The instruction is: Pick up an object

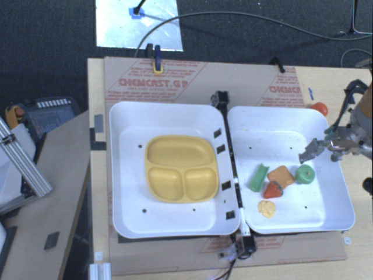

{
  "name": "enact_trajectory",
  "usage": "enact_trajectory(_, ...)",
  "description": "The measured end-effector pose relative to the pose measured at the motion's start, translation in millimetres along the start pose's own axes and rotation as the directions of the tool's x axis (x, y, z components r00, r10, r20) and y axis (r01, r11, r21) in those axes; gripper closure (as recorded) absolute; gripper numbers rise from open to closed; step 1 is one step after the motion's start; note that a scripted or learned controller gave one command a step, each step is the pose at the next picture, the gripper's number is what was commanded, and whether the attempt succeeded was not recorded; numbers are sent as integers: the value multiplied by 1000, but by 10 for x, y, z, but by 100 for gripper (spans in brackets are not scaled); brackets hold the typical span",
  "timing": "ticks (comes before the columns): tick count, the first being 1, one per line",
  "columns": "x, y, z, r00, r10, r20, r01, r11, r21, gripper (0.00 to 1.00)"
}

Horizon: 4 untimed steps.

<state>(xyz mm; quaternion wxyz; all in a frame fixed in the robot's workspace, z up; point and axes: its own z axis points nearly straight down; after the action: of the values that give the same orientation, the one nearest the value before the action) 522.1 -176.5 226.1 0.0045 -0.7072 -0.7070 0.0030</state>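
The right bin holds a cluster of toy food near its front. It is made up of a green stick-shaped piece, an orange piece, a red strawberry-like piece, a small yellow piece and a round green piece. My gripper reaches in over the bin's right side, just above and behind the round green piece. It is open, one grey finger points left and down, and nothing sits between the fingers.
The left bin carries a yellow divided plate. A black divider with clips runs between the bins. A small orange-red ball lies outside the right bin's back right corner. Cables cross the floor behind the bench.
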Motion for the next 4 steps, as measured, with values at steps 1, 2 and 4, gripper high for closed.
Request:
enact_trajectory(1,6,26,-65,1000,-4,3,4,1000,-12,0)
enact_trajectory(2,-97,20,436,1000,-1,3,1,1000,-12,0)
enact_trajectory(4,-74,40,1348,1000,-1,3,1,1000,-12,0)
